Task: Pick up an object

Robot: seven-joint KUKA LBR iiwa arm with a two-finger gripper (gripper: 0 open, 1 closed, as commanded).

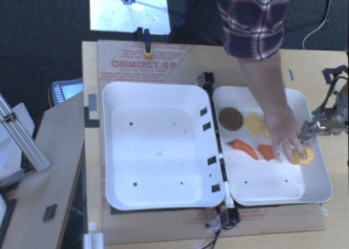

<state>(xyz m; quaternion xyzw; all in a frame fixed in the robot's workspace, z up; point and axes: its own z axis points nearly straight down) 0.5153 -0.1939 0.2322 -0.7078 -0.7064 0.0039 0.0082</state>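
Note:
The right bin (313, 188) holds a brown round disc (230, 118), a yellow flat piece (254, 124), an orange chili-shaped item (245, 148), a red piece (265, 152) and a yellow ridged item (303, 157). My gripper (310, 131) hangs over the right rim of that bin, just above the yellow ridged item. A person's hand (286, 133) lies in the bin between the red piece and the yellow ridged item, close to my gripper, and hides part of both.
The person's forearm and plaid sleeve (253, 13) reach in from the top across the right bin. The left bin (117, 106) stands beside it, joined by a black clip strip (215, 149). A cable (330, 87) runs near the arm.

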